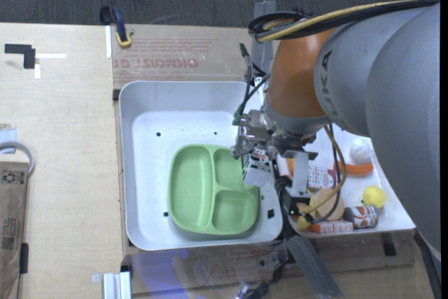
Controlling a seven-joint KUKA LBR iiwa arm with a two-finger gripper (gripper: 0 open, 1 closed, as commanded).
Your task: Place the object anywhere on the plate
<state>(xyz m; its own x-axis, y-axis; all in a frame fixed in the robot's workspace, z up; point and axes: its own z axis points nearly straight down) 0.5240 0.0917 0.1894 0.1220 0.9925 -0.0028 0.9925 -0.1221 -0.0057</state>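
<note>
Wooden bench below; over the left bin your pincer hangs at the right rim of the green plate — whether it is open or grips anything, you cannot tell. Release from here and the object may catch that rim and tip off into the bin; the arm's bulk also blocks your check. Plate: pale green, three shallow compartments — spreading left of the pincer.

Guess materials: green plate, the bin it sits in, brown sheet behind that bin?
Green plate: likely moulded plastic, matte to satin; uniform colour, rounded ridges between its compartments. Bin: probably plastic, possibly coated metal; smooth white, soft sheen, rounded corners. Brown sheet: cardboard by the look; dull tan face with red printed lettering.
</note>
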